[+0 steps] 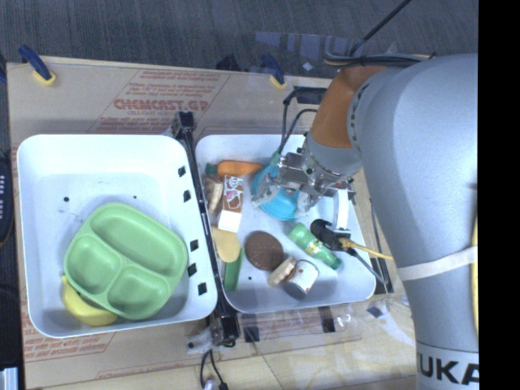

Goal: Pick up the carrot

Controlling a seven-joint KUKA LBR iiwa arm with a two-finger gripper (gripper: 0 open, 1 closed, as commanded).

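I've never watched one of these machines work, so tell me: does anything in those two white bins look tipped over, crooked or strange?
The green divided plate in the left bin sits tilted, propped on a yellow thing underneath. In the right bin, a green bottle lies on its side among jumbled items. Nothing looks spilled or broken.

Printed words showing on the bench board and the arm

Red lettering reading "CHEMCAST GP" is showing on the brown cardboard sheet behind the bins, with smaller red lines under it too fine to read; large black letters "UKA" are showing on the grey arm at the lower right.
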